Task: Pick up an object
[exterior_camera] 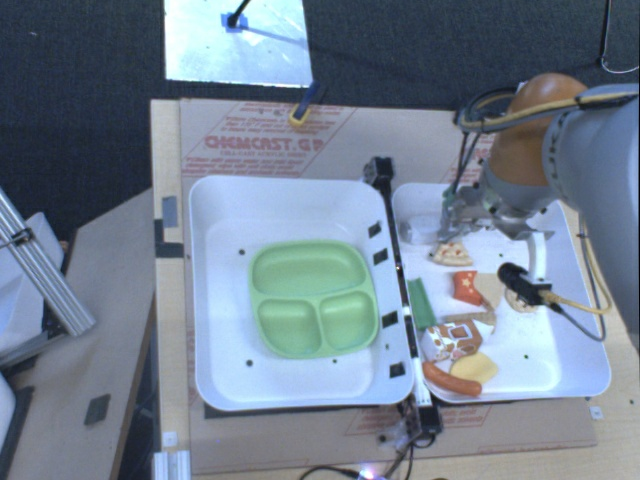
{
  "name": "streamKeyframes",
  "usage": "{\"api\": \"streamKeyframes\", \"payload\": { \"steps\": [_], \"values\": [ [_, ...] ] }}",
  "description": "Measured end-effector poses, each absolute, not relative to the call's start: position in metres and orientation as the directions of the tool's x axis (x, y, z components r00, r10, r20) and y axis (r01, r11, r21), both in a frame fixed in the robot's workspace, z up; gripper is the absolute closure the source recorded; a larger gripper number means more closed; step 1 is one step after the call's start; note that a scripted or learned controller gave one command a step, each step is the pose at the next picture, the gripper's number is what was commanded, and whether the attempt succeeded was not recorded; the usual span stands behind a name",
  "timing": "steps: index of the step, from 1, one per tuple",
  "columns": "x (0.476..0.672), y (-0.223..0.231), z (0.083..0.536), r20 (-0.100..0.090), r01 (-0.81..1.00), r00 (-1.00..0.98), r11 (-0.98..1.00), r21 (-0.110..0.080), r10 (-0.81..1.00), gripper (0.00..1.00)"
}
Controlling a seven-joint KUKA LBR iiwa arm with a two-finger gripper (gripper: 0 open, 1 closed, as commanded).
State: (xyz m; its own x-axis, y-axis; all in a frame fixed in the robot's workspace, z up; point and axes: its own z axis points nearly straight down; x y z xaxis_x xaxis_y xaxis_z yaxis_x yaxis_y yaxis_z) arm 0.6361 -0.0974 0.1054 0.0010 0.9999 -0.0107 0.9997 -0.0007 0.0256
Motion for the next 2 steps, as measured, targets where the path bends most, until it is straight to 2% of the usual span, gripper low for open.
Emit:
{"api": "streamKeyframes", "payload": {
  "steps": [1, 2],
  "values": [
    [0.644, -0.103, 0.154, -0.001, 1.000, -0.002, 0.002, 0.005, 1.000, 1.00],
    [0.653, -0.096, 0.214, -0.001, 1.000, -0.005, 0.005, 0.008, 1.000, 1.00]
  ]
}}
